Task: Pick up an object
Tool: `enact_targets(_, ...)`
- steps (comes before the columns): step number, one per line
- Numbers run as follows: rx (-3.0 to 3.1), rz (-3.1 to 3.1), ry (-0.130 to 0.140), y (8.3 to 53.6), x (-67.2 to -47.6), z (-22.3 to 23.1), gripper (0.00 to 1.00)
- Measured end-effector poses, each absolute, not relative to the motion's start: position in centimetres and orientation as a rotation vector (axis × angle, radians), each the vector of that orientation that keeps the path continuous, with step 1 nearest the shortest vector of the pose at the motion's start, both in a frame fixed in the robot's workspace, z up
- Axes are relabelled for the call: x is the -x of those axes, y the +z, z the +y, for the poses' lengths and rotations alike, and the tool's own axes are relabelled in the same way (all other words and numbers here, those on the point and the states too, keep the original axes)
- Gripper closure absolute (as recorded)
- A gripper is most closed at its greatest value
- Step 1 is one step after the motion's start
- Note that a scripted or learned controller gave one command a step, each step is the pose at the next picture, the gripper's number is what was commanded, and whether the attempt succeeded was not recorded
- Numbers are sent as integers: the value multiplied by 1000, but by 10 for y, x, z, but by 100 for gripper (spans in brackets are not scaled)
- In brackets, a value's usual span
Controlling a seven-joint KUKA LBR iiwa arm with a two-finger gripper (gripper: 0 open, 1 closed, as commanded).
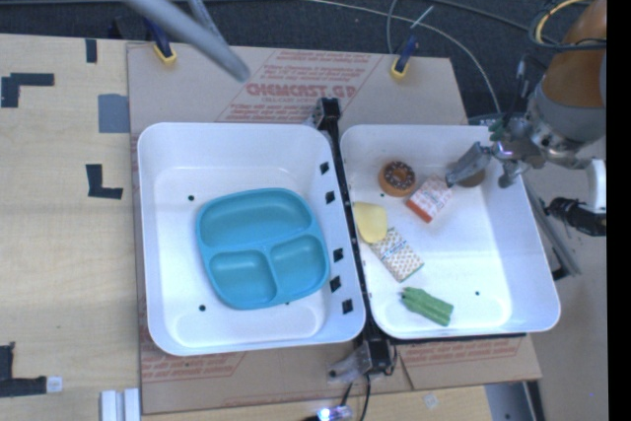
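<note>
Overhead slanted look at a bench with two shallow white bins side by side, resting on a brown cardboard sheet (296, 79). Left bin (163, 212) holding a blue divided plate (262, 245), lying flat near the middle. Right bin (513, 281) holding several small things: a round brown doughnut (398, 176) near the back, an orange-and-white packet (430, 202) just beside it to the right, a pale yellow piece (370, 222) against the divider between the bins, a patterned small box (397, 254) touching that yellow piece at its lower edge, and a green pickle-shaped toy (427, 306) near the front, apart from the rest. Grey arm with an orange band (577, 64) reaching in from the right, gripper (471, 171) low over the back right part of the right bin, just above the packet. Fingers too blurred and dark to tell whether apart or together; nothing seen clamped between them. Thin cables (434, 0) looping across the dark floor behind the bench
</note>
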State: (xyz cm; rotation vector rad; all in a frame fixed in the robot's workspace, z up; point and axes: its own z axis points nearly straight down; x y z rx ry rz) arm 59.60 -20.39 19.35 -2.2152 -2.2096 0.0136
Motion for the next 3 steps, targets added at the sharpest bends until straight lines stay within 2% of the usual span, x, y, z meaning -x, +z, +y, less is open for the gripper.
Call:
enact_targets(1,2219,-2222,2,202,-599,-203,0)
enact_targets(3,2217,-2222,5,113,-607,-204,0)
